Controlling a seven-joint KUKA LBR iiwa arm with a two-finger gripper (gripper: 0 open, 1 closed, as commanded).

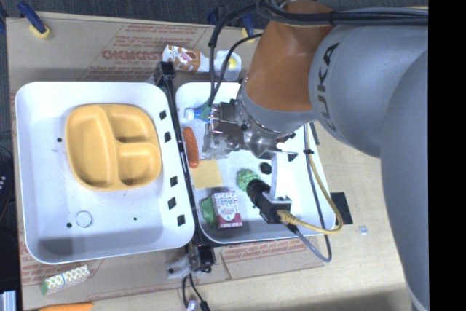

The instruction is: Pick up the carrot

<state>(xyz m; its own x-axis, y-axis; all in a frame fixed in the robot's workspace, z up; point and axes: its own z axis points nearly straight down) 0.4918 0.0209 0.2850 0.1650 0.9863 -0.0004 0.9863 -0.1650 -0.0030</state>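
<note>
Bench (pixel 364 244): pale wood top w/ printed cardboard sheet (pixel 124 47) under both bins; dark grey carpet beyond far edge. Blue clamp (pixel 33 18) at far left corner of the cardboard.

Left bin (pixel 44 229): white, shallow. Holds yellow divided tray (pixel 113 146), three compartments, sitting toward the far side.

Right bin (pixel 320 207): white, mostly covered by the arm. We log inside it: carrot (pixel 191 147), orange, lying lengthwise right along the bin's left wall, just beside the divider between bins; yellow flat square (pixel 207 172) touching or just next to the carrot's near end; green item (pixel 246 177) mid-bin; small red-and-white box (pixel 228 209) w/ a green piece beside it at the near end.

Outside bins: small orange-white packet (pixel 180 57) at far edge; patterned packet (pixel 65 279) near left corner.

Arm: grey w/ orange band (pixel 287 62), reaching in from the right, cables trailing.

Gripper (pixel 212 133): over right bin, close beside the carrot on its right. Finger opening – we can't tell; metal parts overlap. Nothing seen held.
</note>
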